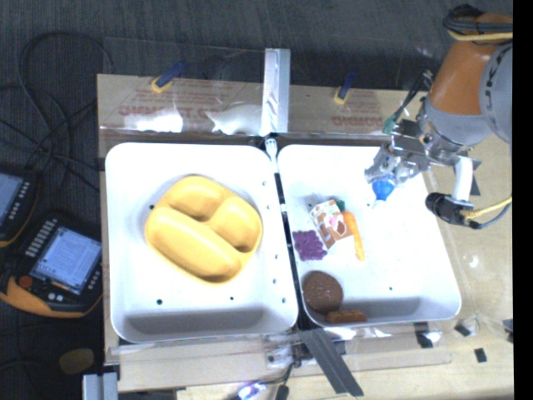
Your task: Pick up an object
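My gripper (pixel 390 173) hangs over the upper right part of the right bin (pixel 416 290), below the orange band of the arm (pixel 466 82). A small blue object (pixel 383 191) shows right at the gripper's lower tip; whether it is held or lies on the bin floor is unclear. To the left of it in the same bin lie a white, orange and green carton (pixel 327 221), an orange carrot-shaped piece (pixel 356 235) and a purple lump (pixel 308 244). A brown round disc (pixel 321 290) and a small brown piece (pixel 346 316) lie at the bin's front left.
A big yellow rounded object (pixel 202 227) takes up the middle of the left bin (pixel 133 307). A metal divider (pixel 276 82) stands behind the wall between the bins. A handheld controller (pixel 50 261) and cables lie on the floor at the left.
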Motion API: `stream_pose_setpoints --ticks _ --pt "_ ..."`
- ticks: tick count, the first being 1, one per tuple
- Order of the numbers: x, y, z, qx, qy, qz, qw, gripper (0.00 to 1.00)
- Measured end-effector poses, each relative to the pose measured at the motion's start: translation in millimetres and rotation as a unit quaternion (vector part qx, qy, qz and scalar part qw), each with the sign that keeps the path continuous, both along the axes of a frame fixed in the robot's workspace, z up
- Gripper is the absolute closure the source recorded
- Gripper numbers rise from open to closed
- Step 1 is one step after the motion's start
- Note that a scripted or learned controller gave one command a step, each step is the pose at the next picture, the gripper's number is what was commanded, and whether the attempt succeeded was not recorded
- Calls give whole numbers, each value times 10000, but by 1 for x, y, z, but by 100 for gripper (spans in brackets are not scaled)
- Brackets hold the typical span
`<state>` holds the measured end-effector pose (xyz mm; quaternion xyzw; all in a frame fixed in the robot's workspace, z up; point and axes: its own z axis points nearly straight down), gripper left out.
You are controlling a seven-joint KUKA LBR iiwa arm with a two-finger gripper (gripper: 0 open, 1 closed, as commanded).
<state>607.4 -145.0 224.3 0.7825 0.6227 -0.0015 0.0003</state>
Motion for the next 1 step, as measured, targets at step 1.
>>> stream_pose_setpoints --ticks 1 --pt "-7 -2 -9 7 2 1752 9845 100"
